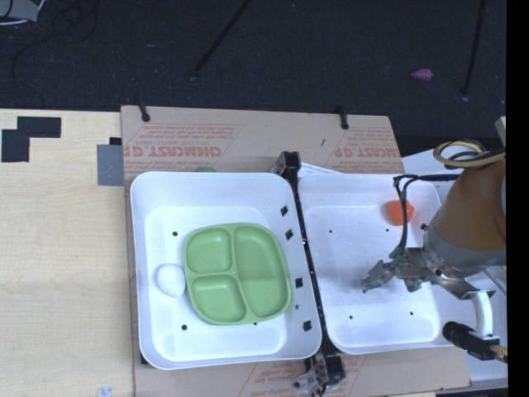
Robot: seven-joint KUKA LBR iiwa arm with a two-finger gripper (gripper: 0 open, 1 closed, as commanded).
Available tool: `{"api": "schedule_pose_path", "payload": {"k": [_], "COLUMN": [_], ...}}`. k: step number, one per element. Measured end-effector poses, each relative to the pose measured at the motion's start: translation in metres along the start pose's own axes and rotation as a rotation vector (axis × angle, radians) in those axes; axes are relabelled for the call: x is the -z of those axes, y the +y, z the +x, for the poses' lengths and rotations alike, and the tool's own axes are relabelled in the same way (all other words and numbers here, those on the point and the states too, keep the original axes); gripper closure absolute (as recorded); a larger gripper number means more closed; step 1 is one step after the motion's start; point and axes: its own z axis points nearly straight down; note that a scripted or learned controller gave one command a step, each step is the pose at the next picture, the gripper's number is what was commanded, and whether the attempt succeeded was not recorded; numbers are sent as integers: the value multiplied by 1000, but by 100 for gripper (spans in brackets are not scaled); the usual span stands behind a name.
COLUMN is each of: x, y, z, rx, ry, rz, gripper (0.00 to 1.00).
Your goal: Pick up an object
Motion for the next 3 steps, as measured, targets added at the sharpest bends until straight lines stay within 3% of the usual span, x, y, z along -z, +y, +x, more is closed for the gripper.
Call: {"api": "schedule_pose_path", "payload": {"k": [1,3], "x": [12,119], "y": [1,7], "z": [-1,-7], "rx": [-5,1], "ry": [-1,-3], "rz": [-3,-9], "gripper": [100,100]}}
